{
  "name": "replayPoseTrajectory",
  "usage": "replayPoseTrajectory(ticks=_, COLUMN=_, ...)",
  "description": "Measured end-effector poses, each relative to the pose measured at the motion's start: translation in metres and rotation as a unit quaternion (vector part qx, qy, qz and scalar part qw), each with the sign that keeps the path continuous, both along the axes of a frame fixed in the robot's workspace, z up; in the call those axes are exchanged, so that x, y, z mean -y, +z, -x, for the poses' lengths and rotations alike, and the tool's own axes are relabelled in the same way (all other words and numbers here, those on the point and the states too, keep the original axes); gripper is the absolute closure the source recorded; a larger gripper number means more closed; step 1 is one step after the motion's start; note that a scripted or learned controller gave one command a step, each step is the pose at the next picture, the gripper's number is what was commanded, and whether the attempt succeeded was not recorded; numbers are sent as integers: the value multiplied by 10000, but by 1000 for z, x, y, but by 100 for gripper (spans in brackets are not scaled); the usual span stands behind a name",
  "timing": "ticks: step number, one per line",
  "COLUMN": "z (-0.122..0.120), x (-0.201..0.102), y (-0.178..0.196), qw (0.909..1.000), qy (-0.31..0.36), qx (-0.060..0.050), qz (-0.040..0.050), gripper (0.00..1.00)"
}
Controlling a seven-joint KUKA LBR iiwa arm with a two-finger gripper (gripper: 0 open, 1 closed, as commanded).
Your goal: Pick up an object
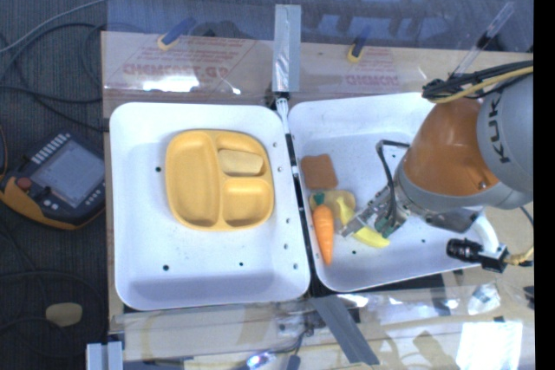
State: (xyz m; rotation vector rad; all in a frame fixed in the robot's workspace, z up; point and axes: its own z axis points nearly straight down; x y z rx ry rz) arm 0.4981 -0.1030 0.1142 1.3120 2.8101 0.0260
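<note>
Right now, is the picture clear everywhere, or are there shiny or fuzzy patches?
In the camera view, the clear sheet behind the bins glares white; the left bin looks evenly lit; the tray and carrot are fairly sharp; the claw is small and blurry.

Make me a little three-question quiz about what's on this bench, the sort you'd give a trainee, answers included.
1. True or false: the carrot lies in the same bin as the yellow divided tray.
2. Which bin is the gripper over? A) the left bin B) the right bin
3. What brown thing lies just above the carrot in the camera view?

Key
1. False. The carrot is in the right bin; the tray is in the left one.
2. B.
3. A brown block, beside the wall between the bins.
</note>
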Motion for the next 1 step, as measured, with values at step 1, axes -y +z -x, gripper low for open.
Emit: replayPoseTrajectory(ticks=1, z=-42, x=-59, y=140, qw=9989, qy=-430, qx=-211, qz=-10, gripper=100)
